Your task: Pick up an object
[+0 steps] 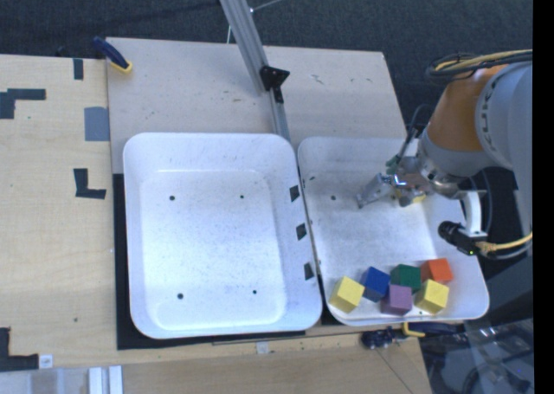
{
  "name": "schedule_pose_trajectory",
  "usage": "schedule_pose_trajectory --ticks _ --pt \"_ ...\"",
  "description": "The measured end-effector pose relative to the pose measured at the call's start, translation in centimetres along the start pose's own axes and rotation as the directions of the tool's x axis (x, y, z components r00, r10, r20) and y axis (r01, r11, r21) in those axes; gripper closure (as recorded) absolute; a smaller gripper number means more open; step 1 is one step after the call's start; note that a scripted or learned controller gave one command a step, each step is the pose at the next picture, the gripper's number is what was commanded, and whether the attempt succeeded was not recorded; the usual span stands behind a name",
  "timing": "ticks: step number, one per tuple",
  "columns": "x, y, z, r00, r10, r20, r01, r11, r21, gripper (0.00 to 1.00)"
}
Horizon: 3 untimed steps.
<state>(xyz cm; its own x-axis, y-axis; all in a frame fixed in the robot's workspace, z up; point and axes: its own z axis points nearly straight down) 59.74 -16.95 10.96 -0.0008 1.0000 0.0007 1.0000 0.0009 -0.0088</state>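
Blocks, six, cluster at near edge of right bin (346, 167): yellow block (348, 293), blue block (376, 282), purple block (399, 298) among them. Tool (372, 193) sits farther back in that bin; grip state cannot be told.

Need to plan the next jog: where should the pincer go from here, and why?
Probably toward the near end of the right bin: the pincer hangs over bare floor, while the blocks, blue and purple among them, cluster there.
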Motion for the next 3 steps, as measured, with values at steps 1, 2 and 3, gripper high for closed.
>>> schedule_pose_trajectory --ticks 1,2,3 --pt "0.1 -0.1 1.9 1.0 0.0 0.001 0.0 1.0 -0.005 0.0" --pt "0.2 0.0 0.8 1.0 -0.002 0.0 0.002 1.0 -0.006 1.0" --pt "-0.7 -0.3 -4.7 1.0 0.0 0.002 0.0 1.0 -0.013 1.0"
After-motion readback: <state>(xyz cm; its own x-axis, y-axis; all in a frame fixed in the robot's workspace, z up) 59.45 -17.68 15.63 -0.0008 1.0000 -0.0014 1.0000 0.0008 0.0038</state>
